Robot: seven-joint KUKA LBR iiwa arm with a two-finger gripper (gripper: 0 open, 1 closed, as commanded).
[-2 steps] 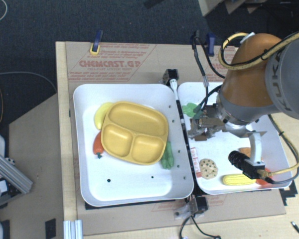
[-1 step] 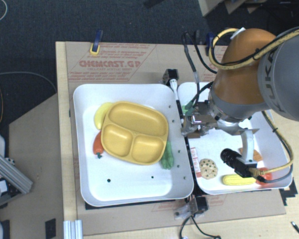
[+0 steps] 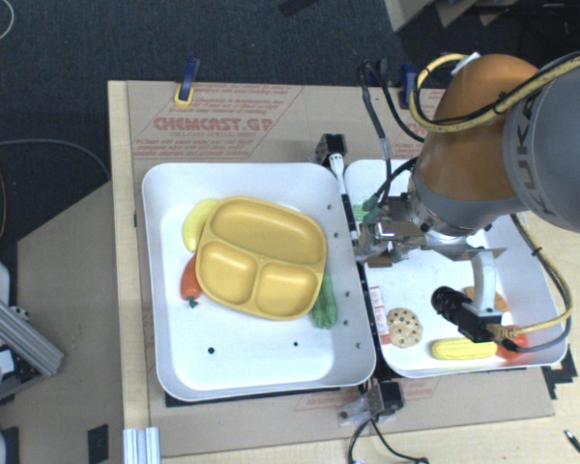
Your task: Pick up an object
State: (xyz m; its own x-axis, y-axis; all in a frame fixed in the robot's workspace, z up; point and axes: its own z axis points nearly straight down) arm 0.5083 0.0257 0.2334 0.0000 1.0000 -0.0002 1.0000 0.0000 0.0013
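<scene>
Brown board (image 3: 242,114) under both bins, red lettering across its far end. Blue-and-yellow clamp (image 3: 186,87) on the board's far edge, towards the left. Left white bin (image 3: 155,259) and right white bin (image 3: 530,259) touch side by side. Dark carpet (image 3: 58,46) all around. Grey metal rail (image 3: 19,336) at lower left.

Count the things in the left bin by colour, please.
Yellow: 2 (tray, yellow piece)
Orange-red: 1 (orange-red piece)
Green: 1 (green piece)
Total: 4
</scene>
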